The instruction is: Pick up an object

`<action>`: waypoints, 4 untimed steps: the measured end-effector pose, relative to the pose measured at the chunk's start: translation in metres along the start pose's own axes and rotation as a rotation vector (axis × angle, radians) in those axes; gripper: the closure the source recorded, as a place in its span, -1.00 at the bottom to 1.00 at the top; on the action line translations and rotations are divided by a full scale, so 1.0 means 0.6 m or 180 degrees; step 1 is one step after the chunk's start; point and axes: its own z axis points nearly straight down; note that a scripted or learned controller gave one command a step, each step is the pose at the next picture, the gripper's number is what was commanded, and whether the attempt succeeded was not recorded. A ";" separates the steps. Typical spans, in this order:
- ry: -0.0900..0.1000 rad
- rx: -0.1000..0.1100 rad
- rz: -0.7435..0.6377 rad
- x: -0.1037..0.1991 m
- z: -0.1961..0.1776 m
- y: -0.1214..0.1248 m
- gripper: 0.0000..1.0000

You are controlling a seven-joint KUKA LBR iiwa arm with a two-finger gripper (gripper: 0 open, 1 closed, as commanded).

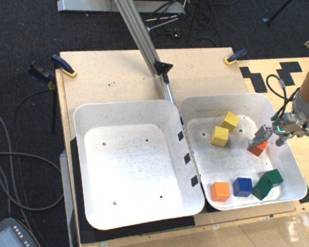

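Note:
The right bin (pixel 200 164) holds several small blocks. A red block (pixel 258 149) lies near its right wall, and my gripper (pixel 262 137) sits right over its upper edge, partly covering it. Whether the red block is touched or gripped is not visible. Two yellow blocks (pixel 230 120) (pixel 219 136) rest left of the gripper, towards the bin's back. Along the front edge stand an orange block (pixel 220 191), a blue block (pixel 243 186) and two green blocks (pixel 274 177) (pixel 262 189) pressed together.
The left bin (pixel 87 152) adjoins the right one along a shared middle rim. A slanted metal pole (pixel 142 38) crosses the back of the bench. Blue-and-yellow clamps (pixel 63 66) (pixel 235 56) grip the board's back corners.

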 end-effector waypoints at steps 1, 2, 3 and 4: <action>-0.0003 -0.0010 0.0001 0.000 -0.003 0.001 -1.00; 0.0000 0.0003 0.0006 -0.006 0.101 0.005 -1.00; -0.0007 -0.0011 0.0005 -0.005 0.168 0.005 -1.00; -0.0011 -0.0025 0.0005 -0.006 0.147 0.007 1.00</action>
